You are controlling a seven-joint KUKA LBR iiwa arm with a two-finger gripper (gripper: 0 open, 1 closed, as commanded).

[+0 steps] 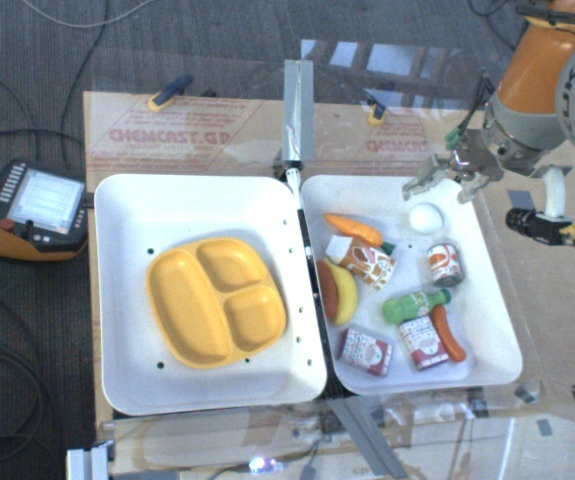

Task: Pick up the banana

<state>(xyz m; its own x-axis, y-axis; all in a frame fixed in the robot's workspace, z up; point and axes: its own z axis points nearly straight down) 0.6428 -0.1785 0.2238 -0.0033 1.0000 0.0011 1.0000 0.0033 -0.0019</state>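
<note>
The yellow banana (344,293) lies in the right bin (497,313) against its left wall, with a red-brown piece alongside its left edge and a printed carton (371,265) just above it. My gripper (443,181) hangs over the bin's far right corner, well up and to the right of the banana. It is open, and nothing sits between its spread fingers.
The right bin also holds a carrot (353,230), a white ball (426,218), a small can (444,264), a green bottle (414,306), a sausage (450,335) and two red packets (365,352). A yellow divided tray (217,300) lies in the left bin (127,218).
</note>
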